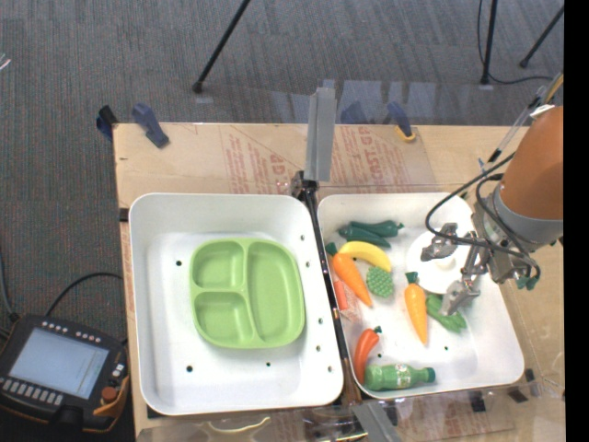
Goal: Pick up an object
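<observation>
My gripper (450,263) hangs open over the right side of the right bin (502,362). One fingertip (442,233) is toward the back and the other fingertip (457,296) toward the front. A white round object (434,250) lies under the gap between them; whether they touch it I cannot tell. A small green piece (445,317) lies just in front of the near fingertip, next to an orange carrot (417,310). Further left lie a banana (364,251), a second carrot (351,278), a knobbly green fruit (380,282) and a dark green pepper (371,231).
A green bottle (398,375) and a red-orange pepper (366,343) lie near the right bin's front wall. The left bin (156,357) holds a green divided plate (247,293). A grey upright post (319,141) stands behind the bins' shared wall. Cables loop beside the wrist.
</observation>
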Motion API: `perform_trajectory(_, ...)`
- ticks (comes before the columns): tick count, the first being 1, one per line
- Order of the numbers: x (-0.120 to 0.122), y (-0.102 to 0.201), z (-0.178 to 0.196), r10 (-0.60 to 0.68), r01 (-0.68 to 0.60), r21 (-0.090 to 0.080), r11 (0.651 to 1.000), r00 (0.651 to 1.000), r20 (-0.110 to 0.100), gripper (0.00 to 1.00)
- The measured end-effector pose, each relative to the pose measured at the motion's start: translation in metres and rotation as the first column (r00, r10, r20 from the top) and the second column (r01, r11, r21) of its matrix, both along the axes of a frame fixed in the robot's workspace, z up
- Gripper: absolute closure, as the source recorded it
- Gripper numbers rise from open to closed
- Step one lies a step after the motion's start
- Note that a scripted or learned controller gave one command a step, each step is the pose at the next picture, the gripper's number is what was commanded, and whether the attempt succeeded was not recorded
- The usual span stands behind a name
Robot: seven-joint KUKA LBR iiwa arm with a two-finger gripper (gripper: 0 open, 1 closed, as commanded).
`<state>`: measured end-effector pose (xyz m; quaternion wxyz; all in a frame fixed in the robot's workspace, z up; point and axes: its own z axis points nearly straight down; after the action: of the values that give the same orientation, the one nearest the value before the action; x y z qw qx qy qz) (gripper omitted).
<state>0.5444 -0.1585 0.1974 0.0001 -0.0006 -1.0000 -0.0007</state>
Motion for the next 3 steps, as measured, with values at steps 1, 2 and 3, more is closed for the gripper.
perform_trajectory(1, 0.000, -0.004, -0.111, 0.000, 0.000, 0.000, 1.000, 1.000, -0.001, 0.00)
perform_trajectory(2, 0.003, -0.001, -0.100, 0.007, -0.007, 0.000, 1.000, 1.000, 0.003, 1.00)
perform_trajectory(3, 0.014, 0.008, -0.111, -0.399, 0.399, -0.001, 0.917, 0.917, 0.000, 1.00)
